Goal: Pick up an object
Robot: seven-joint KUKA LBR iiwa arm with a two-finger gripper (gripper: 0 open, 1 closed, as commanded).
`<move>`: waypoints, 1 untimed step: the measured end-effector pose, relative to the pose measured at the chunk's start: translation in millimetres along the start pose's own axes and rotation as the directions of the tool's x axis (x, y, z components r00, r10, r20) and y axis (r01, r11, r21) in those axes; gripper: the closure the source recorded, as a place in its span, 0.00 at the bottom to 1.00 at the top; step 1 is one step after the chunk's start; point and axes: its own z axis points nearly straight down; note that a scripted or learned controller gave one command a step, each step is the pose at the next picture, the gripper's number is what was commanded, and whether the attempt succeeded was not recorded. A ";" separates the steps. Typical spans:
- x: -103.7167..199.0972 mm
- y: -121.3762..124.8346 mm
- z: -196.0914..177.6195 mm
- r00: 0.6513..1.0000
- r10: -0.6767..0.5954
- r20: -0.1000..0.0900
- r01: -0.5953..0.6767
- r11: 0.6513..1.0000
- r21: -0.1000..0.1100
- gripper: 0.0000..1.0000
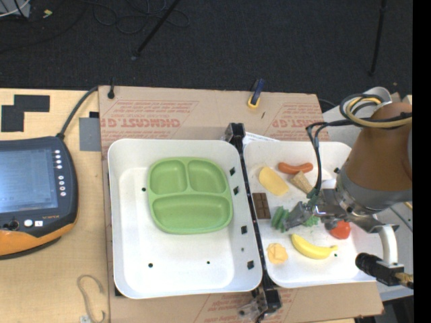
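White bins sit side by side; the left bin (128,261) holds a green divided plate (190,195). Our gripper (311,215) hangs over the right bin's (337,274) toys, jaws unreadable. We risk nudging the banana (311,247) or green piece (283,217) aside.

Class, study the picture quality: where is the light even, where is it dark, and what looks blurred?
Camera view: both white bins are evenly lit with only soft shadows, the green tray shows no harsh glare, the floor behind the bench is dark, and the gripper area above the banana looks slightly blurred.
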 end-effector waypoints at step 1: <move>-0.4 2.5 -6.1 1.000 -0.002 0.001 0.002 1.000 -0.012 0.00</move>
